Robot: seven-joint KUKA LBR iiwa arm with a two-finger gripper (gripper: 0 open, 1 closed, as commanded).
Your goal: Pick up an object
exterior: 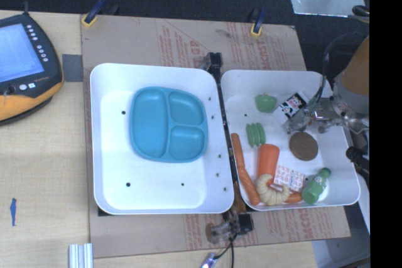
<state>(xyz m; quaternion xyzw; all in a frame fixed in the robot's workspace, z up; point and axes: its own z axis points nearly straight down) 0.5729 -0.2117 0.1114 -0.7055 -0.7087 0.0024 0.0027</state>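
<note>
Camera view has the arm point(355, 75) coming in from the right, with its gripper point(311, 119) hanging over the upper right part of the right bin point(235, 81). Honestly can't tell whether it's released or clenched, that whole end is just a blurry metal jumble. It sits just above a brown disc point(304, 145), right beside a small black and white box point(292, 103).

The rest of that bin is pretty crowded. A green pepper point(266, 102) lies near the top, a ribbed green piece point(255, 134) sits below it, and a long carrot point(242, 167) runs along the left wall. An orange block point(268, 159) leans toward a pale croissant-looking thing point(274, 189). A printed packet point(289, 177) and a green bottle point(316, 186) are in the bottom right corner.

The left bin point(103, 135) holds a blue divided plate point(168, 124). A tablet-style pendant point(25, 66) rests on the bench point(44, 166) at far left.
</note>
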